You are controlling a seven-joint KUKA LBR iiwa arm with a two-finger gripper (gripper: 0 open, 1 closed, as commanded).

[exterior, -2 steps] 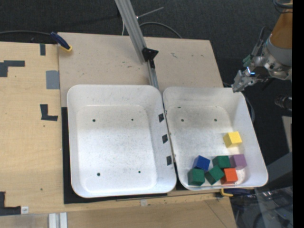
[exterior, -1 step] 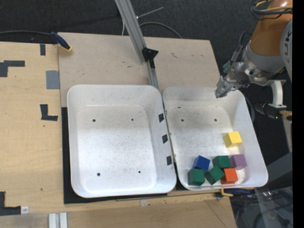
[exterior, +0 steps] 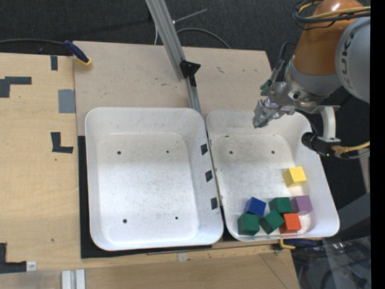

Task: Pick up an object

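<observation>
Several small blocks lie in the right bin [exterior: 240, 161], clustered at its near right corner: a blue cube [exterior: 255, 206], green cubes [exterior: 248, 223] [exterior: 272, 220] [exterior: 280, 205], an orange cube [exterior: 292, 221] and a purple cube [exterior: 302, 204]. A yellow cube [exterior: 295, 175] sits apart, a little farther back by the right wall. My gripper [exterior: 263, 118] hangs over the far edge of the right bin, well away from the blocks, and I see no block at its tip.
The left bin [exterior: 144, 173] stands beside the right one, and their rims meet in the middle. A slanted metal pole [exterior: 171, 35] rises behind the bins. A black cable connector [exterior: 316, 142] juts out by the right bin's far right rim.
</observation>
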